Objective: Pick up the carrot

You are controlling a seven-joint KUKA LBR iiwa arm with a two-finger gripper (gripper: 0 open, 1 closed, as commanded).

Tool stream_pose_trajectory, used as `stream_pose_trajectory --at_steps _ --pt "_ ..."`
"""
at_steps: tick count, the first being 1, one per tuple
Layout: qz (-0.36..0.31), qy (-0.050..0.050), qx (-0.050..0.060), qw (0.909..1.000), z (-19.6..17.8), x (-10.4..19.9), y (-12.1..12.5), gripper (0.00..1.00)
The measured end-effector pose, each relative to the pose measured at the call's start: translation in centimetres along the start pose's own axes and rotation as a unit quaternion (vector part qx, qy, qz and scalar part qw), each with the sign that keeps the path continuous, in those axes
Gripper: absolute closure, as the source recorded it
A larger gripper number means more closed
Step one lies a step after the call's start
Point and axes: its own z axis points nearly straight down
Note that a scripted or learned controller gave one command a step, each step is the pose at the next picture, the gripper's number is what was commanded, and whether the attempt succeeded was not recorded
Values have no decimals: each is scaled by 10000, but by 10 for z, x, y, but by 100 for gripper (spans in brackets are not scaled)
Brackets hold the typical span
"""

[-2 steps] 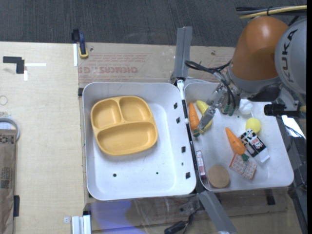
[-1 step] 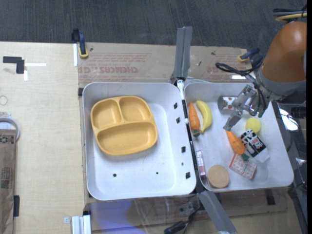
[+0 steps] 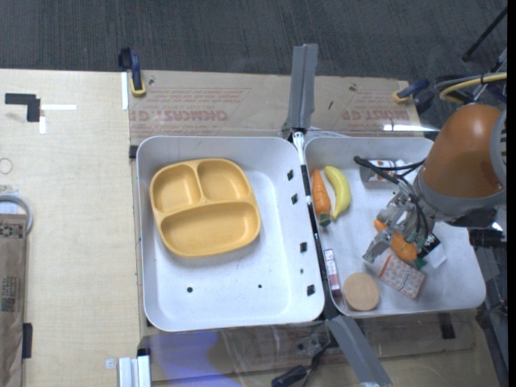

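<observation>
The carrot point(image 3: 321, 193) is orange with a green stub at its lower end. It lies lengthwise along the left wall of the right bin point(image 3: 459, 301), touching the yellow banana point(image 3: 340, 190) on its right. My gripper point(image 3: 389, 236) hangs low over the middle of the right bin, to the right of the carrot and a little nearer the front, well apart from it. A small orange object point(image 3: 404, 248) sits right against the gripper's lower side; whether it is held is unclear.
A round tan disc point(image 3: 361, 291) and a red-patterned packet point(image 3: 401, 278) lie near the right bin's front. A white item point(image 3: 379, 170) lies at its back. The left bin point(image 3: 226, 305) holds a yellow divided plate point(image 3: 206, 208).
</observation>
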Motion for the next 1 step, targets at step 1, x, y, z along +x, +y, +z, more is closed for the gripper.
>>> stream_pose_trajectory --at_steps 1 --pt "18 -7 -10 10000 -9 -1 0 100"
